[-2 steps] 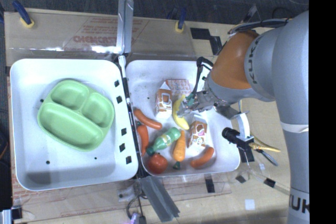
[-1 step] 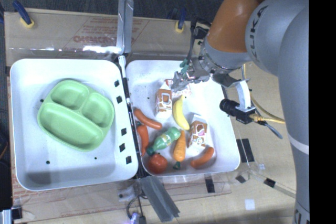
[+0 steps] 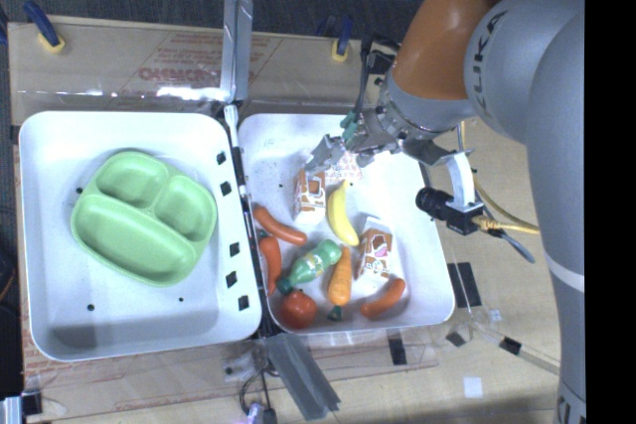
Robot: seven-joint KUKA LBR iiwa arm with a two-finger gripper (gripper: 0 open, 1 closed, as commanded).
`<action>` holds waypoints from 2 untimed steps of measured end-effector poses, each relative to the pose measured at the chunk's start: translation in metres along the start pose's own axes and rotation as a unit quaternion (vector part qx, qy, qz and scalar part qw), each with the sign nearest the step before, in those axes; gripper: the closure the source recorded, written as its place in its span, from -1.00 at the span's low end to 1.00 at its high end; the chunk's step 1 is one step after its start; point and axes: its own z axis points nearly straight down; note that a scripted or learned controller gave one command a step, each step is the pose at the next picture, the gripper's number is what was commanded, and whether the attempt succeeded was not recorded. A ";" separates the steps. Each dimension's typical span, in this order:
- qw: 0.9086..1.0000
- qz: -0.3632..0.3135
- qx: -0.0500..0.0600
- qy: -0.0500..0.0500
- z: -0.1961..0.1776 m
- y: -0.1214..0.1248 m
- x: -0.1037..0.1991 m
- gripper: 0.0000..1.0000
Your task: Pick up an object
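The right bin (image 3: 427, 283) holds toy food. A yellow banana (image 3: 342, 214) lies in its middle, with a small snack carton (image 3: 310, 194) to its left and another carton (image 3: 375, 253) to its right. My gripper (image 3: 338, 157) hangs over the far part of this bin, just above the banana's top end and the left carton. Its tips are hard to make out against the white bin and the carton, and I see nothing clearly held.
Nearer the front lie a red sausage (image 3: 281, 225), a green bottle (image 3: 311, 262), an orange carrot (image 3: 341, 278), a tomato (image 3: 296, 310) and another sausage (image 3: 384, 297). The left bin (image 3: 60, 323) bears a green divided plate (image 3: 144, 216). A black bracket (image 3: 449, 210) juts out beside the wrist.
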 end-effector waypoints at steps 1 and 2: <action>1.000 0.012 0.002 0.000 0.112 -0.030 -0.051 -1.00; 0.999 -0.037 0.001 0.001 0.143 -0.047 -0.088 -1.00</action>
